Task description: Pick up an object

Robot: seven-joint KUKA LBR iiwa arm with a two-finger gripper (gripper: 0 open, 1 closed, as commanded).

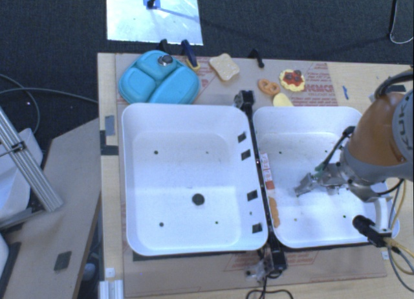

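The claw is hanging low over the floor of the right bin, reaching in from the arm at the right, and from here I cannot tell whether it is apart or together; nothing is showing in its grip. The nearest thing worth picking is lying against that bin's left wall, a small orange piece just below a red-and-white packet, so the claw is probably lining up toward them. The left bin is carrying only a dark disc, while the blue tray, toast, pretzel and tart are sitting out on the table, beyond the bins.
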